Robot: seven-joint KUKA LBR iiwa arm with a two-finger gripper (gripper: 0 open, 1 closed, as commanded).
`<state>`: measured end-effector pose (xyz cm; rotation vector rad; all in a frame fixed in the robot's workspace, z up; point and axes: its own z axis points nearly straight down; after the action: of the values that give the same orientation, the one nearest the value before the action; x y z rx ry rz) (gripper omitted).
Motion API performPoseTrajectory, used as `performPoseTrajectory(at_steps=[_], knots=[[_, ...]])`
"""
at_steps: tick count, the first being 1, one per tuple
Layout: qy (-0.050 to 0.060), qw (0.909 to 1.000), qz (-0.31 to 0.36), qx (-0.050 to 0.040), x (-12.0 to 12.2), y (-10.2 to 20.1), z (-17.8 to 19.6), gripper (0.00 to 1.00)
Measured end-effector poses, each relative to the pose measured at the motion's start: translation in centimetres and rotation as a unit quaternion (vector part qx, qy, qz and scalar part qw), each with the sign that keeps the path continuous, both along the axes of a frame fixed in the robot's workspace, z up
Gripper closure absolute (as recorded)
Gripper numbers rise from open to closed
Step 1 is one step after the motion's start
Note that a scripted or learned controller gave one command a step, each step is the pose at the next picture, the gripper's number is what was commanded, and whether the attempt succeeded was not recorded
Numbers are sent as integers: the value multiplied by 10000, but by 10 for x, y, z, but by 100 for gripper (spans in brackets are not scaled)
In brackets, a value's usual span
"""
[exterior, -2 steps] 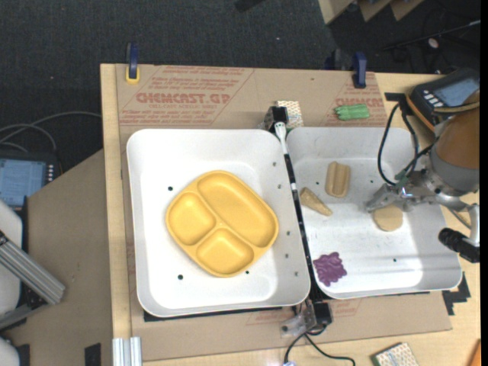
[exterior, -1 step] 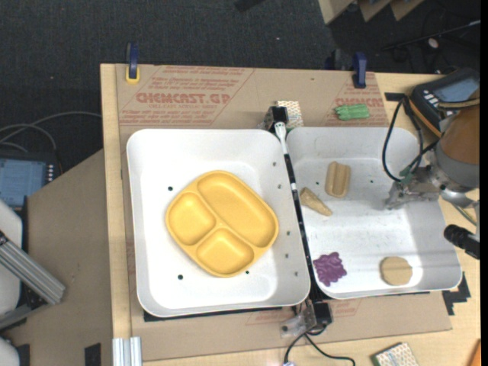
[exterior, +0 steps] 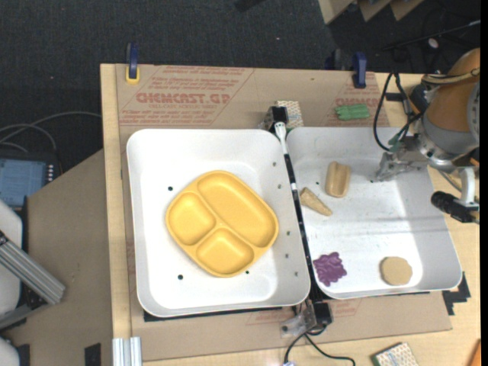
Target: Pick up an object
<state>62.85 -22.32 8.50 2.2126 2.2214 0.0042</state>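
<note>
Camera view: gripper (exterior: 386, 166) low by right bin's (exterior: 427, 227) far edge, probably empty; finger state unclear.

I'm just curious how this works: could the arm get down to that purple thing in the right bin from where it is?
Probably yes. The purple piece lies alone on the right bin floor, with nothing on top of it, and the tool hangs over the same bin.

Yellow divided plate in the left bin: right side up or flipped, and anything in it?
Right side up and empty. The yellow divided plate lies flat in the left bin, its three hollows facing the camera, each showing bare yellow.
</note>
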Motion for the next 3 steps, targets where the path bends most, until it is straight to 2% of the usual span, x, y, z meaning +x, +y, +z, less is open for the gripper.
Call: performPoseTrajectory(at_steps=[1,3], knots=[[40,10000,3,63,-2,5,0,0],[40,10000,2,62,-2,5,0,0]])
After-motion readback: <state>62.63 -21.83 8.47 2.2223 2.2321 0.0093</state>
